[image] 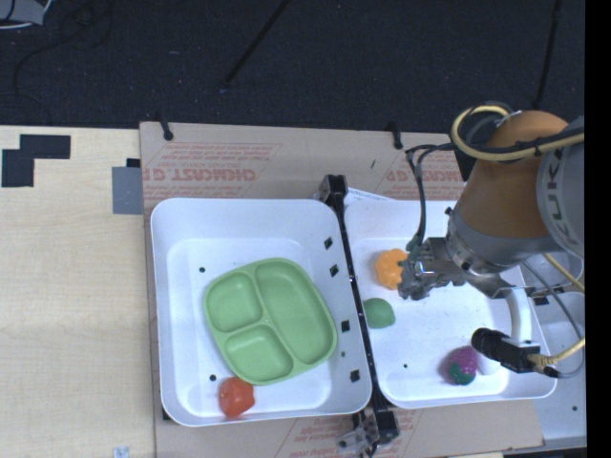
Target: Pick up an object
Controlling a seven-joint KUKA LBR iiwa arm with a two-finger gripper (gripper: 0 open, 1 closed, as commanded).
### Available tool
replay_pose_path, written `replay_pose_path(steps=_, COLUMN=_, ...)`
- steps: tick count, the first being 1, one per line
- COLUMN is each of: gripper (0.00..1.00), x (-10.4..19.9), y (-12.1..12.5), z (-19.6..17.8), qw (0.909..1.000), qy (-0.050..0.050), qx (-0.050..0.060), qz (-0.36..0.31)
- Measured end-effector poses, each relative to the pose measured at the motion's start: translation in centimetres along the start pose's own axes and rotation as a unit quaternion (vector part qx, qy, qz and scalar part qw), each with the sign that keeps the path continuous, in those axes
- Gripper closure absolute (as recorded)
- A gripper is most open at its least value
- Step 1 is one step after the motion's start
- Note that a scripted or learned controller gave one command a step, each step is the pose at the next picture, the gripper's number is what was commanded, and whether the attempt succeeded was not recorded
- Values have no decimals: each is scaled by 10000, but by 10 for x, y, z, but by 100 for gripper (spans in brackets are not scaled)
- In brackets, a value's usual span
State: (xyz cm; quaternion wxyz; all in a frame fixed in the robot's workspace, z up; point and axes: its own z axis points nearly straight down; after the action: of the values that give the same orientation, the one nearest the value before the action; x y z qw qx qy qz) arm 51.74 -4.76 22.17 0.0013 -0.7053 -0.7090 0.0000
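My gripper (413,282) hangs low in the right bin (420,389), right beside an orange object (389,267) that lies just to its left. Whether they touch I cannot make out. A small green object (379,313) rests a little below the orange one, near the divider. A purple and green object (462,365) sits near the right bin's front edge. In the left bin (181,256) a green three-part plate (270,320) lies flat, with a red object (236,397) at the front beside it.
A black divider bar (349,294) runs between the two bins. The arm's grey and orange body (511,198) covers the right bin's far right part. A black cable fitting (506,349) lies next to the purple object.
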Motion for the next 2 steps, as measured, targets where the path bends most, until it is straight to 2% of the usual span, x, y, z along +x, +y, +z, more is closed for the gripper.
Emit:
replay_pose_path(steps=1, gripper=100, x=48, y=31, z=3, qw=10000, qy=-1, qx=0, qz=2)
replay_pose_path(steps=2, gripper=100, x=99, y=41, z=9, qw=10000, qy=0, qx=9, qz=4)
